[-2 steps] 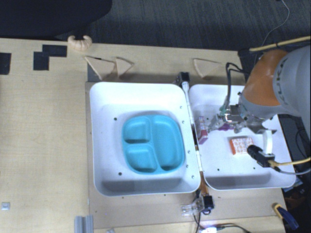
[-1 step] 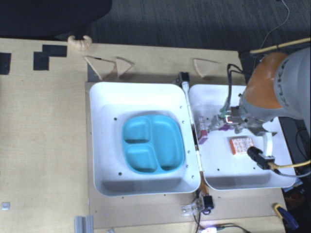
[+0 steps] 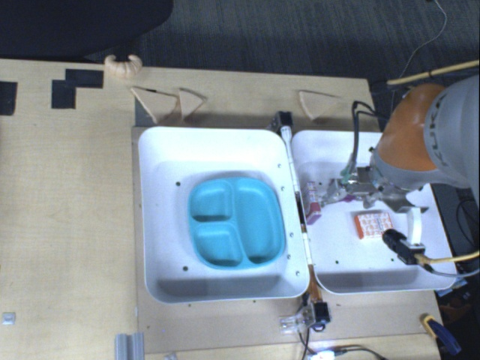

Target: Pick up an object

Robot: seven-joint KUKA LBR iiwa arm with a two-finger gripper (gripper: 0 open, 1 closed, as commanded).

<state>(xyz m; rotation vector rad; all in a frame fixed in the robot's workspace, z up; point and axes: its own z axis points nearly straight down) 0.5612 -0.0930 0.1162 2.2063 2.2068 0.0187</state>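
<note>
Your arm (image 3: pixel 431 137) comes in from the right and covers the far right part of the right bin (image 3: pixel 337 268), so whatever lies under it is hidden from you. The gripper (image 3: pixel 334 193) sits low in that bin near its left wall, but its tip is a blur of metal and pinkish shapes, and you cannot tell how it is set or whether it has anything.

In the left bin (image 3: pixel 161 276) you see one thing, a blue divided tray (image 3: pixel 236 221), lying flat in the middle with three compartments.

In the right bin, a small orange and white packet (image 3: pixel 373 224) lies flat on the floor, just right of the gripper and slightly nearer to you, apart from it. A small purplish item (image 3: pixel 313 210) rests against the left wall, just beside the gripper tip; what it is you cannot make out.
</note>
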